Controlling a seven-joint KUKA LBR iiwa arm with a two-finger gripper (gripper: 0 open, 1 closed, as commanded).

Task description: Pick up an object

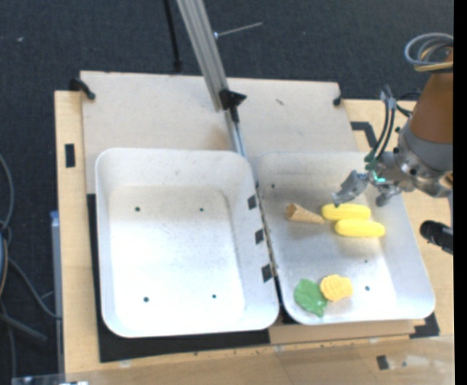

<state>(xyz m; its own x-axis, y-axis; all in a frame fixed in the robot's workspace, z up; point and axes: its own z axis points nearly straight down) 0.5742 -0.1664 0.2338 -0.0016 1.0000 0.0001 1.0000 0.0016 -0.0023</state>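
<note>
Gripper (367,187) hovers in the right bin (402,295), fingers spread and holding nothing, just above 2 touching yellow bananas (354,220). Risk: descending between them could nudge both aside, or grab 2 at once.

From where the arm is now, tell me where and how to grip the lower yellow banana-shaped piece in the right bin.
Take the lower yellow banana-shaped piece across its middle, from straight above. It lies flat and elongated, left to right, so the short width probably suits the end effector. Its near side looks free; the upper yellow piece sits close behind, so clearance there is tight.
</note>
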